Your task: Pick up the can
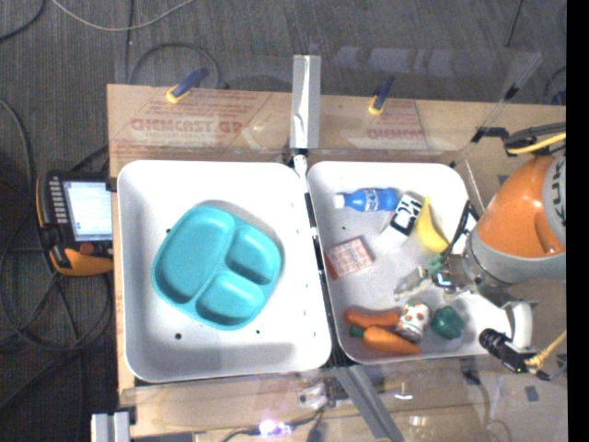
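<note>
- White bins sit side by side on the counter (184, 122): the left bin (129, 247) holds a teal plate (216, 265), and the right bin (386, 168) holds the clutter.
- The can (415, 319) is in the right bin, near its front wall. It is small and pale with a printed face, and it seems to lie tilted or on its side.
- Two carrots (373, 319) touch or nearly touch the can on its left and front. A green lump (448, 322) lies just beside it on the right.
- A bottle (368, 199), a banana (431, 230) and a red packet (350, 257) lie further back, apart from the can.
- The arm (520, 224) reaches in from the right. Its hand (431, 279) hangs just behind and above the can and carries nothing that can be seen.
- I cannot tell whether the hand is spread or pressed together, because the metal parts blur together.
- The can is likely stiff and light, with a smooth, slippery round wall that could roll or squirt out of a shallow pinch.
- The best hold is probably across the can's width at mid-body, square to its axis, on the sides free of the carrots.
- The tight neighbours are the main risk: the hand may nudge a carrot or the green lump, or close on one of them.
</note>
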### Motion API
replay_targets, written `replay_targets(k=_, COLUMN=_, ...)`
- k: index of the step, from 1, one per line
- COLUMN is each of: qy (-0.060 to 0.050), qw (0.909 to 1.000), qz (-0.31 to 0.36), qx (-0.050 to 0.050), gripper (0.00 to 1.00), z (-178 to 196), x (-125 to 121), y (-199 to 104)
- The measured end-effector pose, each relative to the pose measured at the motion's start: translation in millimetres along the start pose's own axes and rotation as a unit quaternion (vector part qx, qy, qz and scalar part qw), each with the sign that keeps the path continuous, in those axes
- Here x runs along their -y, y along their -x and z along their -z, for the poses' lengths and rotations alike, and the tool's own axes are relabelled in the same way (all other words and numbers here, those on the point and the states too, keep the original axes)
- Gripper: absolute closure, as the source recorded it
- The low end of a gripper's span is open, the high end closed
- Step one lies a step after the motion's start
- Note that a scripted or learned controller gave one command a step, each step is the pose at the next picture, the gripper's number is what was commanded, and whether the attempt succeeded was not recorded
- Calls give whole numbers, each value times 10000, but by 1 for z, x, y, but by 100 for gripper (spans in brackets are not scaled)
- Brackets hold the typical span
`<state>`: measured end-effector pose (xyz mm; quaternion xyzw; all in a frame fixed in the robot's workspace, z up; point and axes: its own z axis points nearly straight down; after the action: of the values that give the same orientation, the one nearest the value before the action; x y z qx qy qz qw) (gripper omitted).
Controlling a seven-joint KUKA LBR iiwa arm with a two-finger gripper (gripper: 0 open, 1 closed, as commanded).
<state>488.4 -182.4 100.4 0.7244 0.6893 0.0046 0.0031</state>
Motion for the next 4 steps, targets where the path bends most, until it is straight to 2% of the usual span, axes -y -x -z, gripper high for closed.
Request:
replay_targets(k=1, qy=-63, qw=9989, qz=-463, qx=19, gripper=0, z=117, x=3, y=-69)
replay_targets(k=2, qy=-79, qw=9960, qz=-891, qx=13, gripper=0, z=24, x=9, y=-80)
replay_targets(k=3, qy=-67, qw=9843, qz=-1762, qx=43, gripper=0, z=114, x=-37, y=-32)
replay_targets(k=4, qy=4, qw=9657, qz=-2596, qx=14, gripper=0, z=-10, x=2, y=-25)
